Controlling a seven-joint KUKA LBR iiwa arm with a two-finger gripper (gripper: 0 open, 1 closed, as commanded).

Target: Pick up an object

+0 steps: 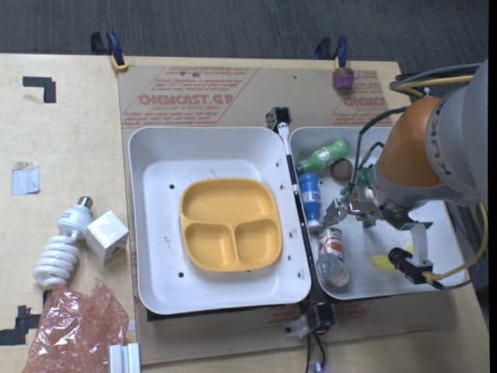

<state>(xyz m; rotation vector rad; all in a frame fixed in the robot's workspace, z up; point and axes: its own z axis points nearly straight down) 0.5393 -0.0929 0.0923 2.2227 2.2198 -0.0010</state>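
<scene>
End effector hung low in the right bin, finger state impossible to tell, beside the blue bottle at 9 o'clock and can at 7; nothing visibly lifted, pick remained.

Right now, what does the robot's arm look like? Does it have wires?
The arm is big, round and grey, with an orange band above the wrist. The gripper is small, metal and shiny. Black cables loop over the arm, and a yellow cable curls below it.
</scene>
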